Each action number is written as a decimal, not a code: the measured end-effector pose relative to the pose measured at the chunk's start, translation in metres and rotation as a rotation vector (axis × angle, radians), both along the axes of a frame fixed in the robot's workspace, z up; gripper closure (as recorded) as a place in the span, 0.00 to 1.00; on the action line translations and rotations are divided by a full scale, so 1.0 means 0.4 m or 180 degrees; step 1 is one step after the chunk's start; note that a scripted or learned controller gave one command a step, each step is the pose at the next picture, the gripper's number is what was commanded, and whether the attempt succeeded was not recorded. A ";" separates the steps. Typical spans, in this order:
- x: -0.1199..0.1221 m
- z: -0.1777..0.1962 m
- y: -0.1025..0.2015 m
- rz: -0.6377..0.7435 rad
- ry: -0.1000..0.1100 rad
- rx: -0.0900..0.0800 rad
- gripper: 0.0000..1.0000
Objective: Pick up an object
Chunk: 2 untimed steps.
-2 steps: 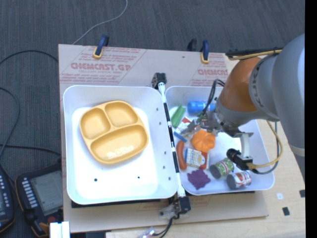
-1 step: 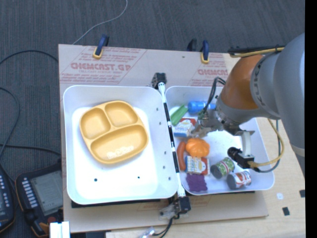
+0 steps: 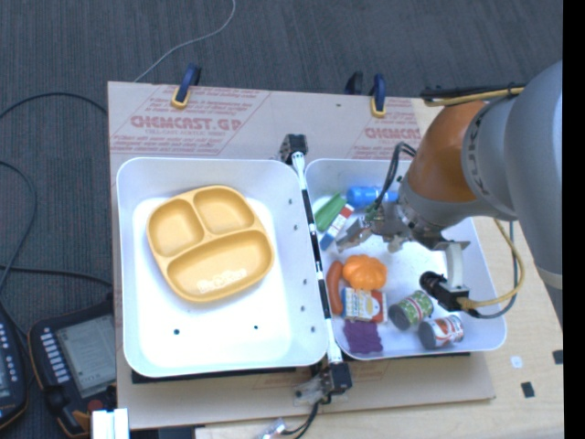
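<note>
Starting at the near edge, the right bin (image 3: 489, 332) holds one purple piece (image 3: 364, 338), two small cans, one with a green label (image 3: 412, 309) and one with a red label (image 3: 442, 330), and one flat packet with a red label (image 3: 362, 305). Just behind the packet sits one orange pumpkin-shaped toy (image 3: 364, 271), with one orange carrot-like piece (image 3: 335, 282) at its left. Farther back lie one green and white tube (image 3: 331, 213) and one blue object (image 3: 364, 195). The gripper (image 3: 373, 232) hangs over the middle of this bin, above the pumpkin; whether it is released or clenched I cannot tell. The left bin (image 3: 137, 273) carries one yellow divided plate (image 3: 210, 242) with three compartments. Two clamps, one at the far left (image 3: 187, 81) and one at the far right (image 3: 377, 96), stand on the far edge of the board (image 3: 183, 122).
</note>
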State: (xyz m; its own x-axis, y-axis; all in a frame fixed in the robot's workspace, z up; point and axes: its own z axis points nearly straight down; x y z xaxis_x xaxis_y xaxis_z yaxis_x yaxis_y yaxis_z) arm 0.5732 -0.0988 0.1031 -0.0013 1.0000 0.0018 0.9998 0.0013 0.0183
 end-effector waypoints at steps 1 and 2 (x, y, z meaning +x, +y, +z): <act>0.052 -0.039 -0.144 -0.0004 0.0042 -0.0011 0.00; -0.135 -0.016 -0.174 -0.0008 0.0062 -0.0010 0.00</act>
State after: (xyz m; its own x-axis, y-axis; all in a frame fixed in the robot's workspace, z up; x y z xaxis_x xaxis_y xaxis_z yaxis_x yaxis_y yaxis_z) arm 0.5194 -0.1686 0.0968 0.0012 1.0000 -0.0013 1.0000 -0.0012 -0.0012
